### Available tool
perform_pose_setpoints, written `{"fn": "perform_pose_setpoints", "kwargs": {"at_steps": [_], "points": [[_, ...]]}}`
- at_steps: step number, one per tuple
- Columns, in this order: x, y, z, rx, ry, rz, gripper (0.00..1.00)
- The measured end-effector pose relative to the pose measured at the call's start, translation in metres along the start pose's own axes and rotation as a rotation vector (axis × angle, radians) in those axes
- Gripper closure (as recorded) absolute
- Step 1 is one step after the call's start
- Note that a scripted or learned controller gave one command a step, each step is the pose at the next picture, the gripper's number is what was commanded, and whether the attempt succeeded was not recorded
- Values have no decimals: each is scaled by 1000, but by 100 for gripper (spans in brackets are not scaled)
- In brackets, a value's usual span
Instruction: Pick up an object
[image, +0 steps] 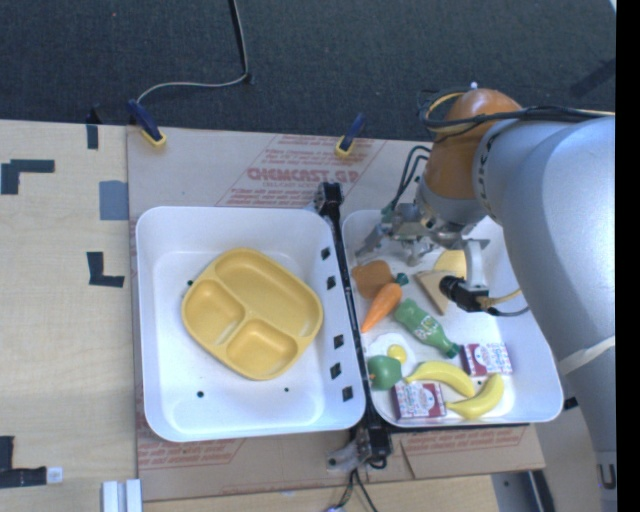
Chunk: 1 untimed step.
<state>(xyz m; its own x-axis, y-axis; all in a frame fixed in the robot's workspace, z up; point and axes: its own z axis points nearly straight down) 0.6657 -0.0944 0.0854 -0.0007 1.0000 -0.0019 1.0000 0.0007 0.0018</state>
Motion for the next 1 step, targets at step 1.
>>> {"fn": "perform_pose_setpoints", "kwargs": {"at_steps": [1], "points": [[0, 3, 0, 2, 2, -1, 0]]}}
